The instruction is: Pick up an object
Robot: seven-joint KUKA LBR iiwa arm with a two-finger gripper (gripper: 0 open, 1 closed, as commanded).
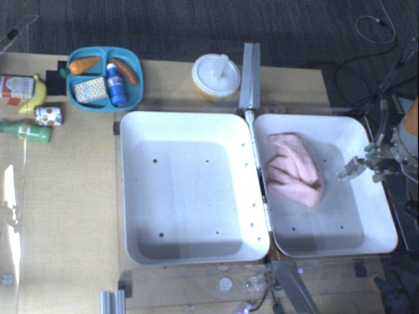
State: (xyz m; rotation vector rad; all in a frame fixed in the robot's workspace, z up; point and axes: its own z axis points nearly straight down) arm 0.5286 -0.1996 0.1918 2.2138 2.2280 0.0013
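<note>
Pink cloth point(294, 169) in right bin point(340, 244)

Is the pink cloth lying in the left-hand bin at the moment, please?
No, the pink cloth lies crumpled in the right bin, beside the divider from the left bin.

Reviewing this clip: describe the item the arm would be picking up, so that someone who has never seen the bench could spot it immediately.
Find the two shallow white bins side by side and take the right bin, nearest the end effector. In its left half, against the divider, lies a crumpled pink cloth. It is soft and pale pink, unlike the hard, colourful toy food in the blue tray beyond the bins.
</note>
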